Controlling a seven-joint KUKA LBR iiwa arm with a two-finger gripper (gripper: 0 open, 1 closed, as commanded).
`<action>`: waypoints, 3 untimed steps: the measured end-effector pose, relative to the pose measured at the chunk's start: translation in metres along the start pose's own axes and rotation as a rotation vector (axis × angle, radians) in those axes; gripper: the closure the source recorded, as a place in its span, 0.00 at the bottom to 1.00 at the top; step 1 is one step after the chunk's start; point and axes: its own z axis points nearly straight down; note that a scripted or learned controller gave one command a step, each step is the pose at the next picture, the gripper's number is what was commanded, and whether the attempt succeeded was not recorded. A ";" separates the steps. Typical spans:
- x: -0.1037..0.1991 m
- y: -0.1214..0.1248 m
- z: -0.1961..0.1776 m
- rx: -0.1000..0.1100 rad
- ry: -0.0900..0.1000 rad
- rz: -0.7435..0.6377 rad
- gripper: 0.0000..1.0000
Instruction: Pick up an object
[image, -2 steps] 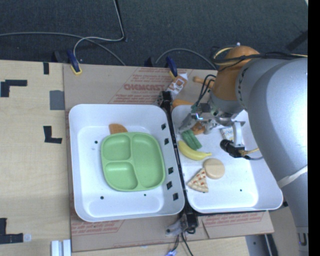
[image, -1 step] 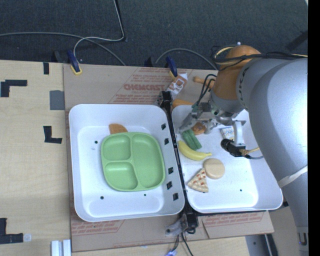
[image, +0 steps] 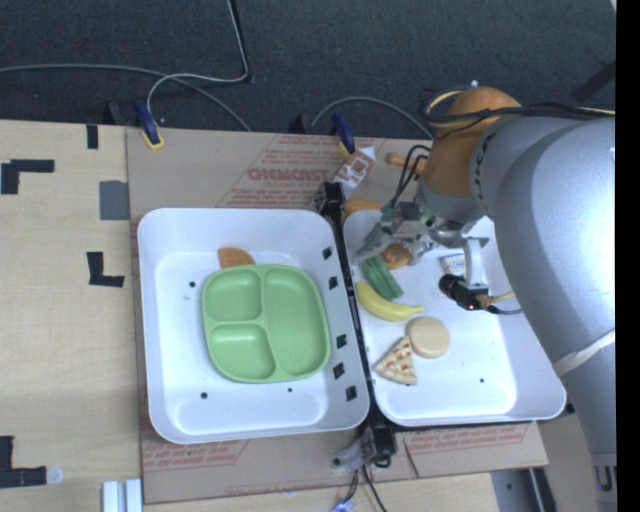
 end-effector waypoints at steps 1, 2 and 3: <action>-0.002 0.000 0.000 -0.001 0.000 -0.001 0.00; -0.006 0.000 0.000 -0.001 0.000 -0.001 0.00; -0.006 0.000 0.000 -0.001 -0.001 -0.001 0.00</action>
